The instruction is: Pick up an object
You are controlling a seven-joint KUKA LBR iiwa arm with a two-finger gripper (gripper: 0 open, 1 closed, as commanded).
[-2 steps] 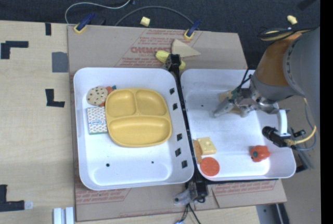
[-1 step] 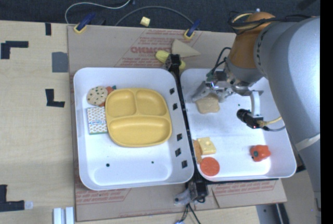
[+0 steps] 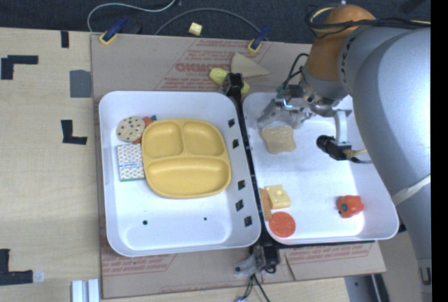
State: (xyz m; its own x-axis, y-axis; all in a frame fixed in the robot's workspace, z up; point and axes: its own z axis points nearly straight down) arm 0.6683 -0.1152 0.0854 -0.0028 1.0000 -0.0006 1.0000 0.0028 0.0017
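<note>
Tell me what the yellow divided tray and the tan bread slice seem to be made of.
The yellow three-compartment tray in the left bin looks like moulded plastic: uniform colour, smooth rounded ridges, soft sheen. The tan bread slice in the right bin, just under the tool, looks matte and slightly porous; probably foam or soft plastic toy food, though real bread can't be ruled out.

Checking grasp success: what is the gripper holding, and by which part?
Cannot be told. The gripper sits just above the bread slice in the right bin.
</note>
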